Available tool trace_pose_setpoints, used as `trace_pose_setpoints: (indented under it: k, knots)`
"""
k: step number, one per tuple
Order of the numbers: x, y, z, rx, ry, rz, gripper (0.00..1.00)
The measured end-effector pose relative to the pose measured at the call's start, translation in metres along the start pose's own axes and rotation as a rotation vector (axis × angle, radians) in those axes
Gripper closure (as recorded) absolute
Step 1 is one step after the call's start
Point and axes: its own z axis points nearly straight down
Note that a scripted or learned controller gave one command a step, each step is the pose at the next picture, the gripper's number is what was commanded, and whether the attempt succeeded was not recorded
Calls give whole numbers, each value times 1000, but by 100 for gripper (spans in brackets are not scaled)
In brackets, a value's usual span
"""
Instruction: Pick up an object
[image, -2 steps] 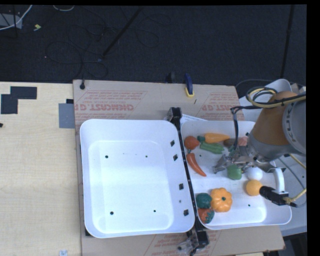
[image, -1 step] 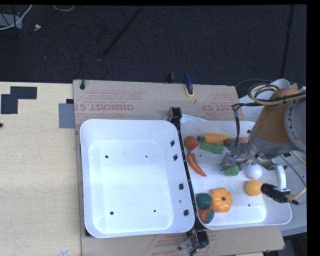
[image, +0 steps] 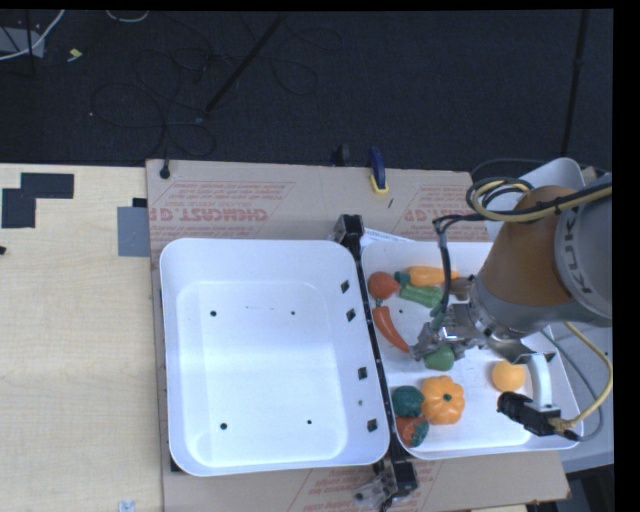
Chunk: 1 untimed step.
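While the grey arm (image: 545, 265) reaches in from the right of the frame, its gripper (image: 440, 343) hangs low over the middle of the right bin (image: 475, 440); whether it is clenched or released I cannot tell. Just beside it lie a red chili pepper (image: 390, 328) and a green toy vegetable (image: 422, 294). Lower sits an orange toy pumpkin (image: 443, 398), touching a dark green piece (image: 406, 401). The left bin (image: 260, 350) fills the frame's centre.

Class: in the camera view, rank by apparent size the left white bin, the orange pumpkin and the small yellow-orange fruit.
1. left white bin
2. orange pumpkin
3. small yellow-orange fruit
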Motion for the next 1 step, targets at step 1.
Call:
trace_pose_setpoints:
  k: [1]
  knots:
    - [80,15,-45,-6,-2,-1,100]
